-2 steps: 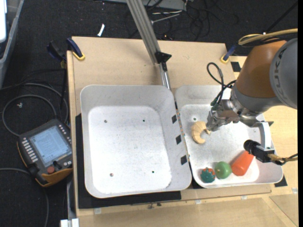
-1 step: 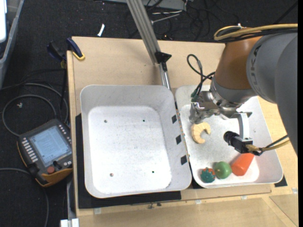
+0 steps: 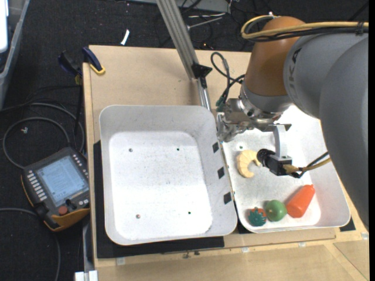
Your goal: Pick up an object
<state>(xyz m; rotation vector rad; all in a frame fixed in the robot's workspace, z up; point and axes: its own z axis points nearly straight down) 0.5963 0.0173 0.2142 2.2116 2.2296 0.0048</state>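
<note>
While gripper [image 3: 228, 127] hangs by right bin's [image 3: 331, 218] left wall, step looks like approach; its open-or-closed state I cannot tell. Next: centre over pale curved piece [image 3: 247, 163] nearby, then descend.

Pale yellow piece [image 3: 248, 163]: curved, banana-like, lying flat; mid right bin [image 3: 304, 134], nearer its left wall.
Orange piece [image 3: 301, 200]: tapered, carrot-like, lying at a slant; bin's front right corner.
Green ball [image 3: 275, 209]: round; middle of bin's front wall.
Teal piece [image 3: 256, 216]: small, shape unclear; bin's front wall, toward its left corner.
</note>
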